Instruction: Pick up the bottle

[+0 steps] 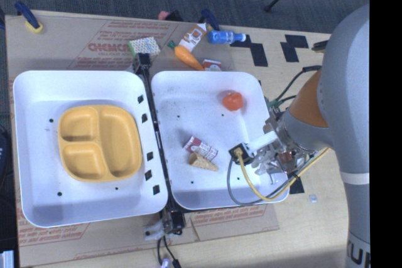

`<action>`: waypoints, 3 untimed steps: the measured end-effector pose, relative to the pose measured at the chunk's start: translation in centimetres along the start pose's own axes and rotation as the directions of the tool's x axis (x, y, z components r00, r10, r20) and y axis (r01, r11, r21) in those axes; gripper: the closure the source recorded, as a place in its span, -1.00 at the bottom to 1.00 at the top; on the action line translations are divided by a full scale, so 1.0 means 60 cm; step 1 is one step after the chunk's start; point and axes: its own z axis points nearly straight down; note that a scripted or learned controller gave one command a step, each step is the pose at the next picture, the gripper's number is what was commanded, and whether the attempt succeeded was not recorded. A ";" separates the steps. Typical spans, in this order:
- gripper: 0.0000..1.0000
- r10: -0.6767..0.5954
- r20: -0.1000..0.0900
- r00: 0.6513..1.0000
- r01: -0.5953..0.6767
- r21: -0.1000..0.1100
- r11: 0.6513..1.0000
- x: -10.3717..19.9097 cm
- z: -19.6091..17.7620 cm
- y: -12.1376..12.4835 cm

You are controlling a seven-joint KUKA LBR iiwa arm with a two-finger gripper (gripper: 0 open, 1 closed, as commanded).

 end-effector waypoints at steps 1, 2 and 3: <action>1.00 -0.147 -0.003 0.989 0.147 -0.005 0.989 0.004 -0.040 -0.025; 1.00 -0.001 -0.002 1.000 0.001 -0.003 1.000 0.012 -0.102 -0.062; 1.00 -0.001 -0.001 1.000 0.001 -0.002 1.000 0.008 -0.061 -0.048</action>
